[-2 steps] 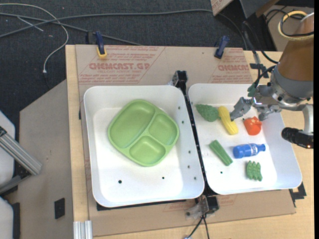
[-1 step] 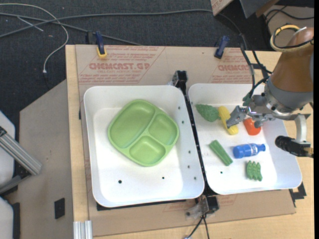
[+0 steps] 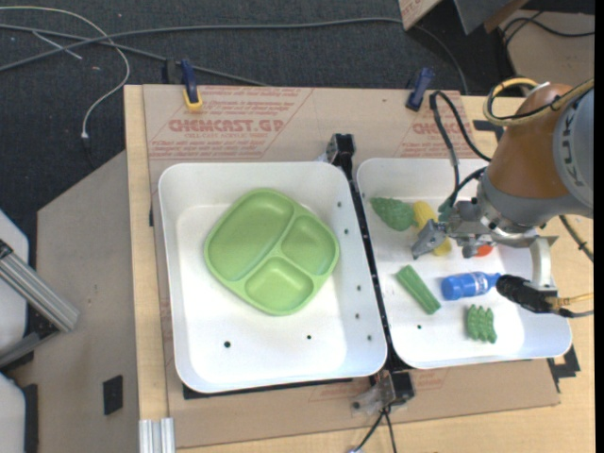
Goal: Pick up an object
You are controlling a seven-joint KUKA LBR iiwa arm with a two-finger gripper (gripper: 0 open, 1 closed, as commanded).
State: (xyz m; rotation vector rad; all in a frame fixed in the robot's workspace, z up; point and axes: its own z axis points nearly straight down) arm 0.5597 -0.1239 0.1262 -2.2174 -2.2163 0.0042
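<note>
My gripper (image 3: 427,243) hangs low in the right bin (image 3: 543,349), just beside a yellow piece (image 3: 425,212); I cannot tell whether it is open or closed. Near it lie a green lump (image 3: 394,213), a green stick (image 3: 417,289), a blue bottle (image 3: 469,284) and a ridged green block (image 3: 480,324). The left bin (image 3: 189,328) holds a green divided plate (image 3: 272,250). Both bins sit on printed cardboard (image 3: 245,111), with dark carpet (image 3: 283,26) beyond.

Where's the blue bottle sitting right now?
In the camera view, the blue bottle lies in the lower half of the right bin, with the green stick to its left and the bumpy green piece just below it.
</note>
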